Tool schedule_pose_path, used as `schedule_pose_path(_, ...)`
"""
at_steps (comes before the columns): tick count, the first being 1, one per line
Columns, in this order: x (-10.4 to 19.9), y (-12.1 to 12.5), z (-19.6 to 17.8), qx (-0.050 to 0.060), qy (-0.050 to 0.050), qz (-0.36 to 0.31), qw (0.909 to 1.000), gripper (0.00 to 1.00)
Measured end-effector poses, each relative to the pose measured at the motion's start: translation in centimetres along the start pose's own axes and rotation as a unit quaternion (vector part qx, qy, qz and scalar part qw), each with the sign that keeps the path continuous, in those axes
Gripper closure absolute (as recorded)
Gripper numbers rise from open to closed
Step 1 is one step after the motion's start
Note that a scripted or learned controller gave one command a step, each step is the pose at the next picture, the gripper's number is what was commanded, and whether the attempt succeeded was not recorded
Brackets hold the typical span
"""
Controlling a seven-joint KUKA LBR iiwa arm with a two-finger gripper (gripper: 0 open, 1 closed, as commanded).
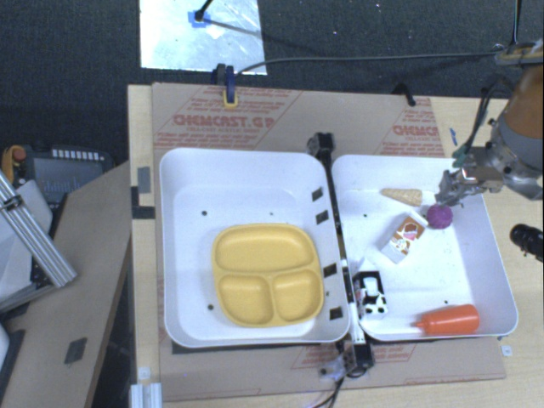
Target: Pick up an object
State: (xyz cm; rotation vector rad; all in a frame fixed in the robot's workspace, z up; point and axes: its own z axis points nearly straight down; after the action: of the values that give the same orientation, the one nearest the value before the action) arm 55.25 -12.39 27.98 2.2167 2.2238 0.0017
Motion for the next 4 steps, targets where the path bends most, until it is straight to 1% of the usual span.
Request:
schedule_pose_path(1, 0.0, 0.0, 0.0, 0.0, 0.0, 0.0, 1.0, 0.0)
schedule_pose_path(2, 0.8, 0.6, 4.8, 0.001, 0.0, 0.0, 1.0, 0.0)
schedule_pose_path(3, 1.2, 0.5, 9.0, 0.002, 0.001, 0.001, 1.0, 0.0)
schedule_pose_path(4, 1.3, 0.5, 15.3, 0.003, 0.001, 0.001, 1.0, 0.0)
